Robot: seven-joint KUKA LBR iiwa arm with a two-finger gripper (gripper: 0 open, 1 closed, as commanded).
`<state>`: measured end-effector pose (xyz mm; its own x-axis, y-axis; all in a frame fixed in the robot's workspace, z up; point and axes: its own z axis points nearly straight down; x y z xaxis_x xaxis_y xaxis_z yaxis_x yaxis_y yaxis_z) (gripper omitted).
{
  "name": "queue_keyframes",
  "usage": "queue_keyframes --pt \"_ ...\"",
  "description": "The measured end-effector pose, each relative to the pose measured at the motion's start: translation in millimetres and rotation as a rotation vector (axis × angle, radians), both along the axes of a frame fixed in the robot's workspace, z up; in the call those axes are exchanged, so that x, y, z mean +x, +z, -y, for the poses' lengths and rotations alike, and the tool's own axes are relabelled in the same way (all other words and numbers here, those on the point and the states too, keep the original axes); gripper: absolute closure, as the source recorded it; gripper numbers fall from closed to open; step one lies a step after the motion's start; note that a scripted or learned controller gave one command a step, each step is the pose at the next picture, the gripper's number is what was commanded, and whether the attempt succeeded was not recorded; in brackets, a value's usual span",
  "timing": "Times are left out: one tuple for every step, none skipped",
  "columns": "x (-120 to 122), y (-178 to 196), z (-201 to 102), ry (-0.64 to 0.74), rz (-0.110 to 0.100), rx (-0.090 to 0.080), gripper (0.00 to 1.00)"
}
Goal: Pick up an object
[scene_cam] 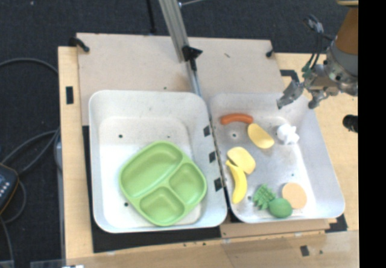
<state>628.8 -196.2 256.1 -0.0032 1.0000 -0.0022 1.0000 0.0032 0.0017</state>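
- The claw [303, 97] hangs over the far right corner of the right bin [319, 158], its two dark grey fingers [288, 96] spread apart with nothing between them.
- Above it the arm's metal wrist [329, 76] shows cables and, higher up, an orange band [347, 31].
- The right bin is a shallow white tray with rounded corners and a scuffed, speckled floor. It holds a scatter of small toy foods.
- A slim orange-red sausage shape [236, 119] lies near the bin's far edge, to the left of the claw.
- A smooth yellow oval piece [260, 136] lies just beside a lumpy white object [287, 134]; the white one is nearest the claw, but apart from it.
- A flat yellow piece [241, 159] touches the top of a curved yellow banana [239, 183].
- At the near edge sit a spiky green item [262, 195], a round green ball [280, 207] and a pale orange disc [295, 195], close together.
- The left bin [108, 122] carries a glossy lime-green plastic plate [163, 183] divided into three compartments.
- Both bins rest on a light wooden counter [69, 140]; a ribbed aluminium rail [170, 10] rises from behind them.
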Motion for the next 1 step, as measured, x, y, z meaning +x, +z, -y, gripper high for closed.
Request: queue_keyframes --pt "-0.1 0.1 0.1 0.001 0.000 -0.001 0.00"
